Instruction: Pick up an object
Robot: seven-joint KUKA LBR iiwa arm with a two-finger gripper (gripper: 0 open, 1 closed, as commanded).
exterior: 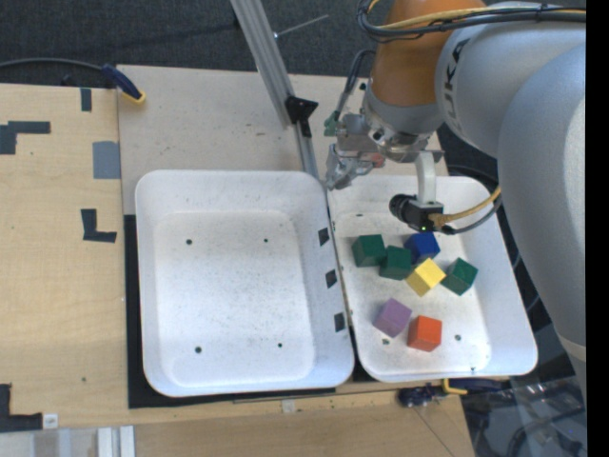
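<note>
Several small cubes lie in the right bin (500, 346): a green cube (369, 249), a darker green cube (396, 262), a blue cube (422, 246), a yellow cube (426, 276), another green cube (460, 276), a purple cube (392, 317) and an orange-red cube (424, 333). My gripper (344, 171) hangs over the far left corner of the right bin, up and to the left of the cubes and apart from them. I see no cube at its tip.
The left bin (162, 208) lies beside the right one, sharing a middle wall. A slanted metal rail (271, 55) runs down to the bins' far edge near the gripper. The grey arm covers the upper right. A blue-and-yellow clamp (124, 82) lies far left.
</note>
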